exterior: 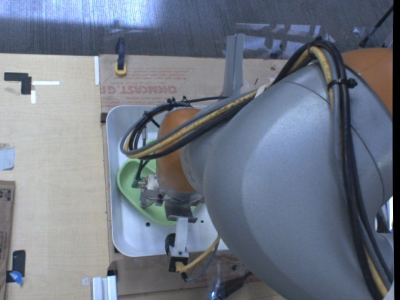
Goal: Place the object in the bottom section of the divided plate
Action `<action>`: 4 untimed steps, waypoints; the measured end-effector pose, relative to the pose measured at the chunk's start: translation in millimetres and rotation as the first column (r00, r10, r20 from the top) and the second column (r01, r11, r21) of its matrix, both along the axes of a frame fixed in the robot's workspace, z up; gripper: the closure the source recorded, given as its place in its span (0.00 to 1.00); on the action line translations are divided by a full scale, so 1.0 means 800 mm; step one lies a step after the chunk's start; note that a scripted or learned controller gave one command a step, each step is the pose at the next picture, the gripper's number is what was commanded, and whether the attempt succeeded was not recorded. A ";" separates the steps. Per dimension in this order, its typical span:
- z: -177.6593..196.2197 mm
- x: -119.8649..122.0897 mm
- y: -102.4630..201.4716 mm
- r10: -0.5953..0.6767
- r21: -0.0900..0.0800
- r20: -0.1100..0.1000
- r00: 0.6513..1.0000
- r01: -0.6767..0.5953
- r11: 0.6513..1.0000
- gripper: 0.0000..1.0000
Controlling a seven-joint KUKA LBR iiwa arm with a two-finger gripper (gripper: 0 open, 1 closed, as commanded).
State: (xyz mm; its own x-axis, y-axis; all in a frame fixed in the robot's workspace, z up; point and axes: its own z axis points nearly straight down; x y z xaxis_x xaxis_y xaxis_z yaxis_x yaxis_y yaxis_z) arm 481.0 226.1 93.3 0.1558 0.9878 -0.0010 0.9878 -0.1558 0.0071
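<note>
Nearest cam: grey arm [281, 186], bulky, takes up the R side of the view top to bottom. Black and yellow cables [187, 127] strapped along it, looping L over the wrist.

Next down: orange band [174, 149] above the wrist, pointing down into the bin. Below it the gripper [155, 195], metal body partly seen, low over the plate. Gripper state: can't tell, the wrist blocks the working end.

Under that: green divided plate [123, 179] in the white bin [134, 239], toward the bin's L wall. Only the plate's L rim and a strip of its lower edge are seen; the rest is under the wrist, so dividers and sections can't be made out. Where the obj lies: can't tell.

Bin sits on a pale wood bench [56, 167], its L wall just beside a dark seam in the bench top.

Bench, L part: black L-shaped piece [19, 80] w/ a white strip [45, 83] just beside it, both well apart from the bin. Black-and-blue item [17, 264] near the lower L corner.

Behind the bin: brown cardboard sheet [150, 80] w/ red print, lying flat. Clamp w/ black handle [120, 56] at its far L corner. Grey upright post [234, 61] further R.

Farthest: dark grey floor [187, 5].
</note>
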 end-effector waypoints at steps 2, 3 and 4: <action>0.007 0.064 -0.086 -0.154 -0.002 -0.015 0.988 0.154 0.988 1.00; 0.112 0.113 -0.009 -0.028 -0.002 -0.011 1.000 0.028 1.000 1.00; 0.121 0.025 -0.222 0.260 0.002 -0.013 0.965 -0.260 0.966 1.00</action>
State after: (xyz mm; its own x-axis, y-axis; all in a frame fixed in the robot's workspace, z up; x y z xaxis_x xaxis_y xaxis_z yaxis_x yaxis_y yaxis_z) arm 501.1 48.8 189.7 -0.1066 0.9943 -0.0013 0.9943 0.1066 -0.0058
